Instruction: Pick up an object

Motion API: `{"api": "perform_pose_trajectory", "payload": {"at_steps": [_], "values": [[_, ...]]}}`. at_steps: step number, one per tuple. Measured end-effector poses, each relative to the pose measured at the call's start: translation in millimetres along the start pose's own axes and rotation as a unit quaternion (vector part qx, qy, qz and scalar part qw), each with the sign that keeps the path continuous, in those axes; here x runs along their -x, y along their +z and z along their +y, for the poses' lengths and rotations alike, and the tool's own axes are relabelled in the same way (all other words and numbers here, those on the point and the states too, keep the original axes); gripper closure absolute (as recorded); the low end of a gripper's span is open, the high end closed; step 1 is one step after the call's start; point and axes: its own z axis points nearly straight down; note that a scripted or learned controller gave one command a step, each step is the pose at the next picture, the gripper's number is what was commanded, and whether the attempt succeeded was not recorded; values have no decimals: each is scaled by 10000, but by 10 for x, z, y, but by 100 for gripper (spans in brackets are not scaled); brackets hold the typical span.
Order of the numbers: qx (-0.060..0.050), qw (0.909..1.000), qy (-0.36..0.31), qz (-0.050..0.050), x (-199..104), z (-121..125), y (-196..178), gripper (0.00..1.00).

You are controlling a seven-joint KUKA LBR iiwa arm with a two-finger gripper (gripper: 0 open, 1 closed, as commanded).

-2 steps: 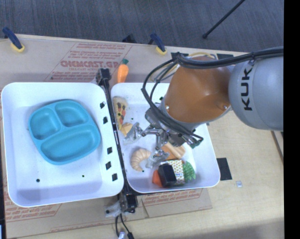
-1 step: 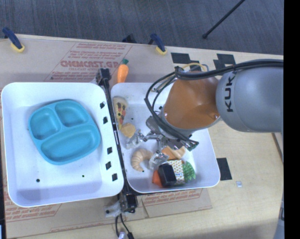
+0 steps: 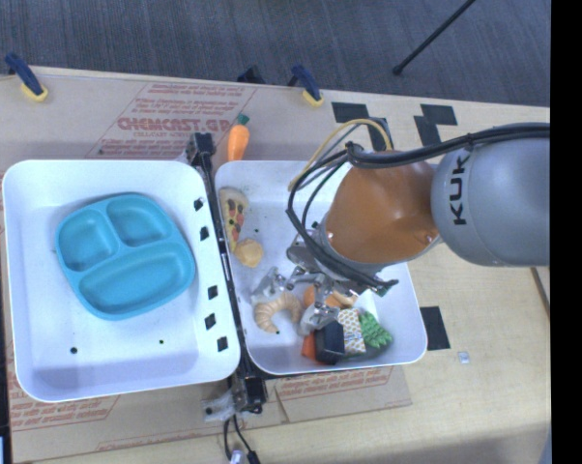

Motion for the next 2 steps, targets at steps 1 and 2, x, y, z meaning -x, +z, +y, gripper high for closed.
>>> {"api": "perform_pose_trajectory", "payload": {"at_steps": [1, 2], "values": [[19, 10000, 0, 12, 3, 3, -83, 100], [1, 9952, 979, 11, 153, 120, -1201, 100]]}}
